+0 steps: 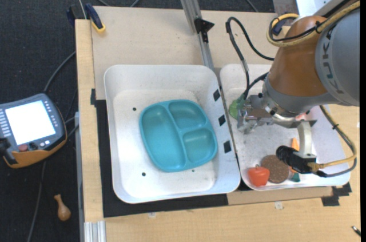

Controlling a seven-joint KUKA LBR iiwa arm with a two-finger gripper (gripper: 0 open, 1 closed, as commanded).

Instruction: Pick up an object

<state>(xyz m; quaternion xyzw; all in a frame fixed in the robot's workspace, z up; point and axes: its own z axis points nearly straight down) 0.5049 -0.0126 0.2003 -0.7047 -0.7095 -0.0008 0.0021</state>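
1. The arm (pixel 311 58), grey with an orange band, comes in from the upper right of the frame and bends down over the right bin (pixel 251 78), covering much of it.
2. The left bin (pixel 123 138) sits at the centre of the frame and holds a blue divided tray (pixel 177 135) lying flat, well apart from the arm's working end.
3. The gripper (pixel 250 118) hangs low over the left part of the right bin, just right of the wall between the two bins. The wrist hides its tips, so I cannot tell how it stands or whether anything is in it.
4. A green object (pixel 235 108) shows just to the upper left of the gripper, touching or nearly so. It looks like the nearest candidate, though partly hidden, so its long axis cannot be read.
5. Toward the lower right of the frame lie a brown disc (pixel 276 169) and a red piece (pixel 258 176), touching one another near the bin's front rim, below and slightly right of the gripper.
6. An orange bit (pixel 294 144) shows right of the gripper, half hidden.
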